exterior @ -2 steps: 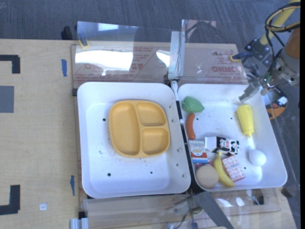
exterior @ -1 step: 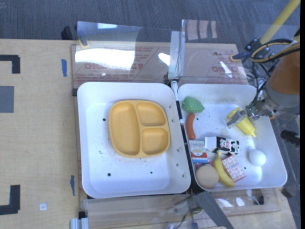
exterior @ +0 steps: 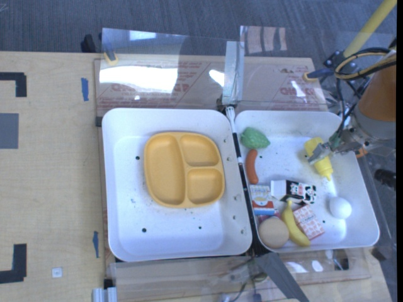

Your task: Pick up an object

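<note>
Yellow object (exterior: 318, 156) lies directly at the jaws of the gripper (exterior: 324, 151); jaw state cannot be determined.

bins: 2 white, left (exterior: 119, 187), right (exterior: 362, 187) | divided yellow plate (exterior: 184, 168): 1 | carrot (exterior: 252, 166): 1 | banana (exterior: 293, 224): 1 | white egg (exterior: 340, 207): 1 | yellow bottle (exterior: 320, 158): 1

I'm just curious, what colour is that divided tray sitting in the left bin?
The divided tray is yellow-orange, plain to see in the camera view.
</note>
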Robot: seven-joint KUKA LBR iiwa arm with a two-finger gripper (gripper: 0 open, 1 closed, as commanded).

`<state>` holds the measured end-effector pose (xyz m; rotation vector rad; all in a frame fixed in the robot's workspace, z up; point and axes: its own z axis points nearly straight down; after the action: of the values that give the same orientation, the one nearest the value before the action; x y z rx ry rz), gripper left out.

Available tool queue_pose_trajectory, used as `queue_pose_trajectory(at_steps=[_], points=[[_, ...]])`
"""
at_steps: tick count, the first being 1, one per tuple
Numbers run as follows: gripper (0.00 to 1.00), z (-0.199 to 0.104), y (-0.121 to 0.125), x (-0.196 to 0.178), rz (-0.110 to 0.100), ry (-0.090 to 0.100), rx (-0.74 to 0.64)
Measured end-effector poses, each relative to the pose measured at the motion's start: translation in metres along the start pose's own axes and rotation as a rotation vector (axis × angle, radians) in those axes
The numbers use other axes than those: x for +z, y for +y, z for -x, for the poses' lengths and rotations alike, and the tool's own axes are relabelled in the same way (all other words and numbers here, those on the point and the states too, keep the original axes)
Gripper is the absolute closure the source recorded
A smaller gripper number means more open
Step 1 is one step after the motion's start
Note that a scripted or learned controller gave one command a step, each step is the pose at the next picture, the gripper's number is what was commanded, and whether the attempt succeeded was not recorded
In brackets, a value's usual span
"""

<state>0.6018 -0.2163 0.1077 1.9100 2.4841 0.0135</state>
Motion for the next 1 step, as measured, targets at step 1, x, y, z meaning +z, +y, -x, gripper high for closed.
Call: queue_pose_trajectory(at_steps=[1], points=[[1.0, 0.0088, 0.0166, -0.0131, -0.007, -0.002, -0.089]])
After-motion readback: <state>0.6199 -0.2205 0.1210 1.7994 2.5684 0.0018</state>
